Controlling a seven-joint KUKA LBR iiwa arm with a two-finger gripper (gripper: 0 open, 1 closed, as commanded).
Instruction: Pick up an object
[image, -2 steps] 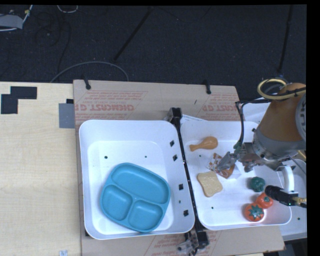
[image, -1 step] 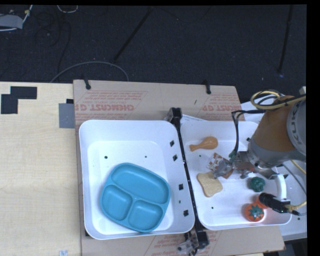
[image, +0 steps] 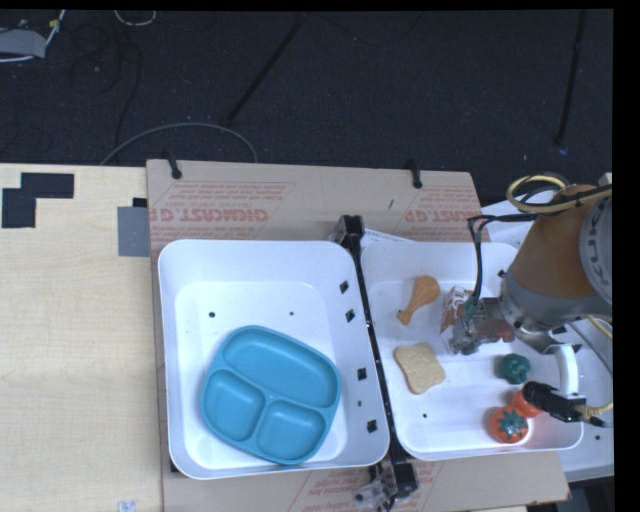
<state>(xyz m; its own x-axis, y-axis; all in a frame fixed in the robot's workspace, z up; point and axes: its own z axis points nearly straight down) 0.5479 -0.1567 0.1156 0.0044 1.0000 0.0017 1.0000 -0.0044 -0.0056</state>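
Two white bins sit side by side on the surface. The left bin (image: 190, 270) holds a blue divided plate (image: 270, 392). In the right bin (image: 440, 440) the arm's claw (image: 464, 325) hangs low near the middle, though I cannot tell how it stands. Just left of it lies a toy drumstick (image: 420, 298), with a slice of toast (image: 419, 367) nearer. A green toy (image: 515, 368) and a tomato (image: 509, 424) rest at the near right.

Gripper (image: 462, 330) low in right bin (image: 440, 440), beside bread slice (image: 419, 367)
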